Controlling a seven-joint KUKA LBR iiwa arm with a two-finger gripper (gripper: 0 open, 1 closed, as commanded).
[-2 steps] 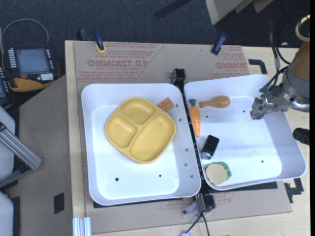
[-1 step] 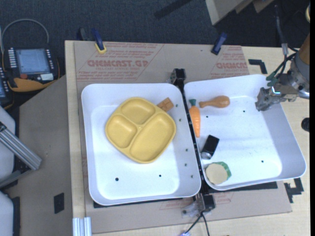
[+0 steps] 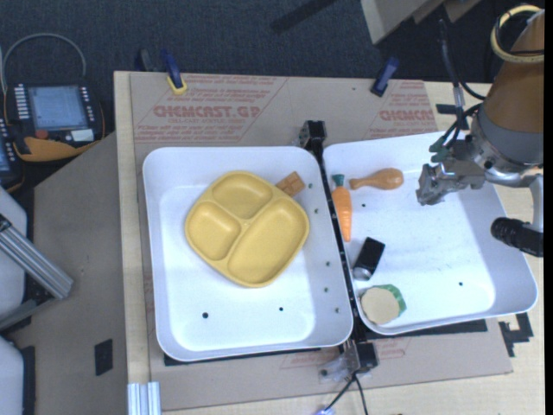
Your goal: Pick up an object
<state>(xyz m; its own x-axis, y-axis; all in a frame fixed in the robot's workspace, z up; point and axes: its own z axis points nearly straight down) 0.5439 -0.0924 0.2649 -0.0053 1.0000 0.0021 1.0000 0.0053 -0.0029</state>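
A toy carrot (image 3: 343,211) lies at the right bin's (image 3: 484,271) nine o'clock edge, a wooden pestle (image 3: 378,180) just above it at eleven. The gripper (image 3: 435,188) hovers at one o'clock; its grip cannot be told. A yellow divided plate (image 3: 246,227) fills the left bin (image 3: 173,275).

Brown bench (image 3: 259,102) — two white bins (image 3: 173,301) side by side.

Even bright overhead light, glare on the white bins (image 3: 173,258), soft short shadows, slightly soft focus throughout
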